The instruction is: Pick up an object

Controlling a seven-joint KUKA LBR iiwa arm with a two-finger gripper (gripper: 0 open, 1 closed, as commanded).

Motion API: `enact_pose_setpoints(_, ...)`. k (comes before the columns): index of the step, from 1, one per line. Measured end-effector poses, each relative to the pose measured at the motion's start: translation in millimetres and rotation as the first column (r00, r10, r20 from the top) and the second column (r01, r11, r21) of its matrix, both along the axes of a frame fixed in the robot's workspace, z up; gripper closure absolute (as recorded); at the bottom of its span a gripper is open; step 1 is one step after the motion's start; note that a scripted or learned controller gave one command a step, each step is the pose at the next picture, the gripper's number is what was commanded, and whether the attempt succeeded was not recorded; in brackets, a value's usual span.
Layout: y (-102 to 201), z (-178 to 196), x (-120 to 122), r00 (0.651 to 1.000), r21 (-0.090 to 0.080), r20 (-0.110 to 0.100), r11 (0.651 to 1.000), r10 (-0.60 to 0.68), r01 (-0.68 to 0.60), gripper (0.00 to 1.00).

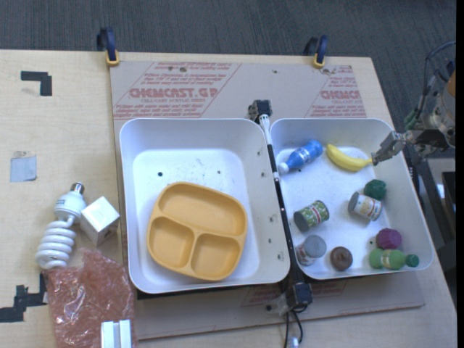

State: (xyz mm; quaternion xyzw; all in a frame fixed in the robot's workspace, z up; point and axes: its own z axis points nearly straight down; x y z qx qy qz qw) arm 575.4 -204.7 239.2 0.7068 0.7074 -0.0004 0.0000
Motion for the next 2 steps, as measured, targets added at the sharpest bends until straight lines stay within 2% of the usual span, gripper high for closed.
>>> enact_pose_setpoints(1, 5.6, -146.3, 50.4, 1.000, 0.000, 0.001, 1.000, 0.002, -0.002, 0.00)
enact_pose_setpoints(2, 5.5, -136.0, 51.0, 1.000, -0.002, 0.002, 1.000, 0.005, -0.005, 1.00)
